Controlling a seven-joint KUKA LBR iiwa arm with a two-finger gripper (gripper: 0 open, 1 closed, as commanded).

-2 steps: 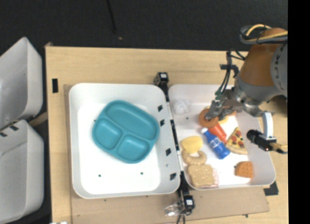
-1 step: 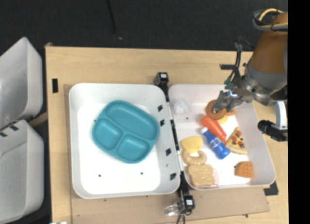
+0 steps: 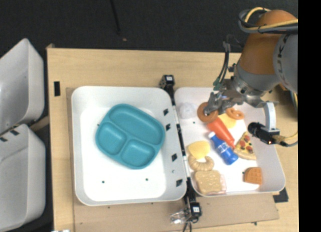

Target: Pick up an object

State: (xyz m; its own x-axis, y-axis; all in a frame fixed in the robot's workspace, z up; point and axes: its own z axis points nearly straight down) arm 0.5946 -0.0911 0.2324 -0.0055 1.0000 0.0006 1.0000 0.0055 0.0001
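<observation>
Where tool (image 3: 216, 104) hovers, brown disc (image 3: 205, 113), right bin (image 3: 271, 173)

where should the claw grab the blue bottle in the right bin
Grip the blue bottle across its narrow body, coming straight down. It lies flat and slanted, with the orange carrot close along its upper side, so close the claw across the short width.

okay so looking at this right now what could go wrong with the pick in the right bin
1. The hand sits low over a tight cluster: the brown round piece, orange carrot and yellow piece lie packed together, so it may nudge neighbours or catch two at once.
2. The cluster lies near the right bin's back wall, which may crowd the approach.
3. The blue bottle touches the carrot, so pulling one could drag the other.
</observation>
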